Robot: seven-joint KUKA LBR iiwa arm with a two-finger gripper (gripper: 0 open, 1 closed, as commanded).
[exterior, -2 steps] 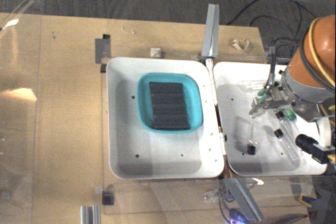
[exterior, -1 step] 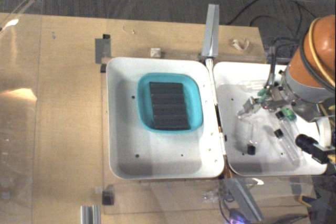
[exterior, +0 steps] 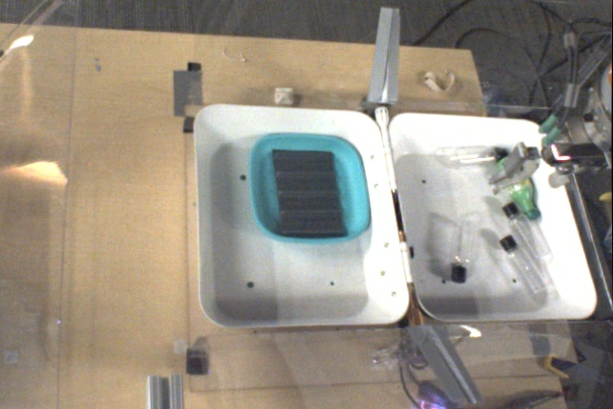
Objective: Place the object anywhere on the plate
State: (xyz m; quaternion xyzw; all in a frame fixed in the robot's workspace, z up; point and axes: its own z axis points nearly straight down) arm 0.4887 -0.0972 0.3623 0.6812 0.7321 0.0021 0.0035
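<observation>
A teal square plate (exterior: 262, 170) sits in the left white bin (exterior: 222, 273). A dark ribbed rectangular block (exterior: 308, 193) lies flat on the plate, roughly centred. My gripper (exterior: 513, 165) reaches in from the right edge and hangs over the upper right part of the right bin (exterior: 431, 302), far from the plate. It is small and partly blurred against the clear items beneath it, and I cannot make out anything held in it.
The right bin holds several clear plastic tubes: one near the top (exterior: 466, 153), one with a green cap (exterior: 523, 200), one with a black cap (exterior: 524, 261), and a small clear vial with a black end (exterior: 459, 264). A grey post (exterior: 385, 57) stands behind the bins.
</observation>
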